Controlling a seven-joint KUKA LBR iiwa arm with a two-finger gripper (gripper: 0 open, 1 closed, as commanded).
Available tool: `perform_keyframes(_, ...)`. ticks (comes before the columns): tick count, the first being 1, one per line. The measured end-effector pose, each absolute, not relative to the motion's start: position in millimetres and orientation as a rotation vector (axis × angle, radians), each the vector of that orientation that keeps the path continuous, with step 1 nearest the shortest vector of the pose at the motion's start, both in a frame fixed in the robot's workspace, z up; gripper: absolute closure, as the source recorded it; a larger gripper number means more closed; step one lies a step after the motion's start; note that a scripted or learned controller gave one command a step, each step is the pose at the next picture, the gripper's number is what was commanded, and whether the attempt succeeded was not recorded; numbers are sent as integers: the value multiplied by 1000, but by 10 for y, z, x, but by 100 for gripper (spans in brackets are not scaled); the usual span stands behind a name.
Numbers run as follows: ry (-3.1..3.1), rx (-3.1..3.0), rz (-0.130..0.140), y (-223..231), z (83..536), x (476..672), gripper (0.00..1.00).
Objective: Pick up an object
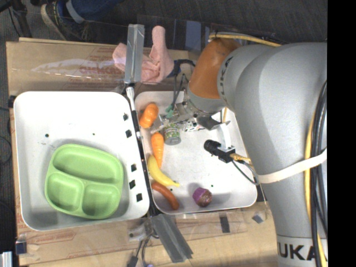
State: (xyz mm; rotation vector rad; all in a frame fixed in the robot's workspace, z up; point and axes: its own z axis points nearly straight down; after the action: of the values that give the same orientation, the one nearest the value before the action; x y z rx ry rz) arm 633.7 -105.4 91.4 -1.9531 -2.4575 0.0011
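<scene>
gripper [177,117]: lowered into right bin [239,196], finger state cannot be told | small grey-green can [172,136]: lying just below gripper, beside orange carrot [158,148] | yellow banana [158,173]: along left wall

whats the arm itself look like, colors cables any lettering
The arm is bulky, rounded and light grey, with an orange band above the wrist. Yellow cables run along its right side, and a pale strap crosses the body. Dark KUKA lettering sits on the base. The gripper is a small metal assembly.
</scene>
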Motion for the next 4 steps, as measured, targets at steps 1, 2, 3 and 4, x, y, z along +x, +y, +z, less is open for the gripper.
perform_keyframes(1,-2463,-1945,3,-952,1009,5383,0)
perform_keyframes(2,-2465,-1941,3,-955,1104,5386,100)
perform_keyframes(3,-2093,-2339,4,393,1910,6091,100)
perform_keyframes(4,-2093,-2336,10,1530,1767,5649,100)
